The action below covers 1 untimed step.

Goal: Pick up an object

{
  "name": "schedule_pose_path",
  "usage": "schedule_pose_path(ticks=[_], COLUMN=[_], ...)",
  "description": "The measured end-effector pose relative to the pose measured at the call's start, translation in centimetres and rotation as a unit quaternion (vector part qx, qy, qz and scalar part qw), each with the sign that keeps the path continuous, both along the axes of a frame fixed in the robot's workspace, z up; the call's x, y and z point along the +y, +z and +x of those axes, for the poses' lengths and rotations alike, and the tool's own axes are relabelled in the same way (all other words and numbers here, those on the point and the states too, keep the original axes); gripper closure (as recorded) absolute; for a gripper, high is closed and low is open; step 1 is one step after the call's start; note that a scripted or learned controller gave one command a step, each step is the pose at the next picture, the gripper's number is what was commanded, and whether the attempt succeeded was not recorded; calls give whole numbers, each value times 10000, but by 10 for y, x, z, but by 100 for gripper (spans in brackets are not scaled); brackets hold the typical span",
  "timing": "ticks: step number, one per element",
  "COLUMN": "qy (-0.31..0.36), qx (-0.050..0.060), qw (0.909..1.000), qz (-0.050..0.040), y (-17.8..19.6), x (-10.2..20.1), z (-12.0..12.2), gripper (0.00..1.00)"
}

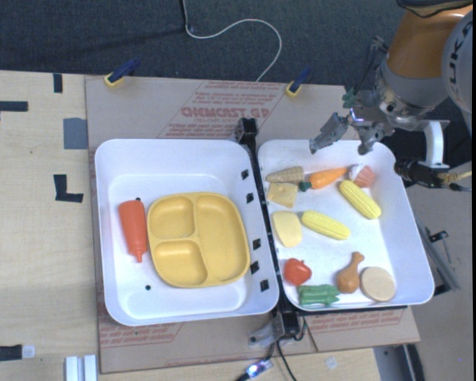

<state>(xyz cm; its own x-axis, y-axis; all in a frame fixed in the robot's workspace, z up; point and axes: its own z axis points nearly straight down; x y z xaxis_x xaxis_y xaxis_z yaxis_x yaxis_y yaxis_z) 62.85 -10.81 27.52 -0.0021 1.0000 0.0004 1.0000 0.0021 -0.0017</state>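
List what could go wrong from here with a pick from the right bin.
1. The gripper hangs over the far rim of the right bin; a straight descent may strike the rim.
2. The carrot, the corn and a pinkish piece lie close together, so the fingers could nudge a neighbour or catch two.
3. The drumstick touches the round slice; lifting one may drag the other.
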Motion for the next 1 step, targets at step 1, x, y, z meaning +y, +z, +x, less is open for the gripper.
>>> schedule_pose_path(ticks=[1], qy=[1], qx=[25], qw=[10000], qz=[-3], y=[-64], x=[5], z=[0], gripper=[0])
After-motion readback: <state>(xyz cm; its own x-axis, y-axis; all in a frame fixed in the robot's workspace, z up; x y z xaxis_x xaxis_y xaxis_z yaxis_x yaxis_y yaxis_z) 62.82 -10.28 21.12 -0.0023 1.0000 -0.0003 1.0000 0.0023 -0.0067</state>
